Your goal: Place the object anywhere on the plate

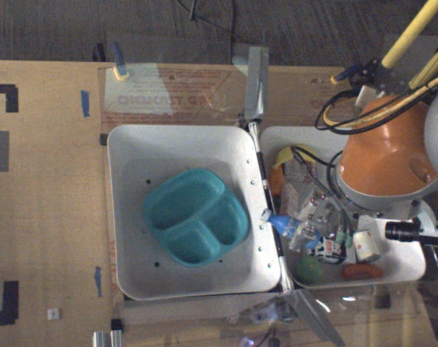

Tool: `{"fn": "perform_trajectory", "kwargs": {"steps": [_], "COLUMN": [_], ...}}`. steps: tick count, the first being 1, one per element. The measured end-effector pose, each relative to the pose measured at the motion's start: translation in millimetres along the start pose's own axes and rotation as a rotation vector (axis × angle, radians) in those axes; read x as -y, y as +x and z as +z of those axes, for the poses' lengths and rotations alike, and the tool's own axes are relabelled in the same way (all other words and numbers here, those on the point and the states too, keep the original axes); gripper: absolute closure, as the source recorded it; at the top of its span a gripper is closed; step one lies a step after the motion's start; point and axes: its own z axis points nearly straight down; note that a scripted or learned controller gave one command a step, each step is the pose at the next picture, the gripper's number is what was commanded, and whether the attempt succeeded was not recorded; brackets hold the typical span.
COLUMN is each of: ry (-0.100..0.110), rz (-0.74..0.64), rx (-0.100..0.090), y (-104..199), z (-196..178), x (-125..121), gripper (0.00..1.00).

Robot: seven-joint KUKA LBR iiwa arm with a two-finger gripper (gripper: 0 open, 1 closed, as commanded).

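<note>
A teal plate (196,216) with three compartments lies in the left white bin (132,157), and nothing rests on it. My gripper (319,226) hangs below the orange wrist band (385,150), low over a heap of objects in the right bin (407,266). Around it lie a blue piece (280,225) by the divider, a green ball (311,268), a white cylinder (365,245) and a red-orange item (361,271). The arm and the clutter hide what lies directly under the gripper.
A yellow item (282,156) and an orange one (277,183) sit at the right bin's far left, beside crumpled clear wrapping (298,190). A metal divider (266,194) separates the bins. Black cables (335,114) loop above the wrist.
</note>
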Motion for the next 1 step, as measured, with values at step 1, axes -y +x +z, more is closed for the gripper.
{"fn": "perform_trajectory", "kwargs": {"steps": [1], "ry": [-0.001], "rz": [-0.188], "rx": [0.001], "y": [0.4], "z": [-18.8], "x": [-22.1], "gripper": [1.0]}}
